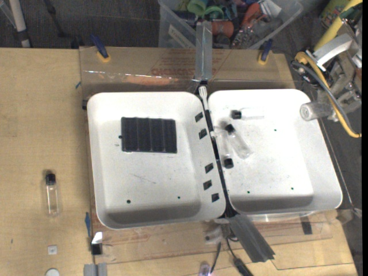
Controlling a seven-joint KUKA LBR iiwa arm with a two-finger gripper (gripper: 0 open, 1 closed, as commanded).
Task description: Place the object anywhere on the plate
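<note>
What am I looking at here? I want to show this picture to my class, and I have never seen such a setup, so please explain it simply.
This is one camera fixed above a wooden bench, looking down at a slant. Two shallow white bins sit side by side: the left bin and the right bin. A dark ribbed rectangle, the plate, lies in the left bin. Two small clear vials with dark caps lie in the right bin near the divider. Another capped vial lies on the bench, left of the bins. The robot arm enters at the right edge; what it grips with is too unclear to judge. A clear tub of colourful objects stands behind.
</note>
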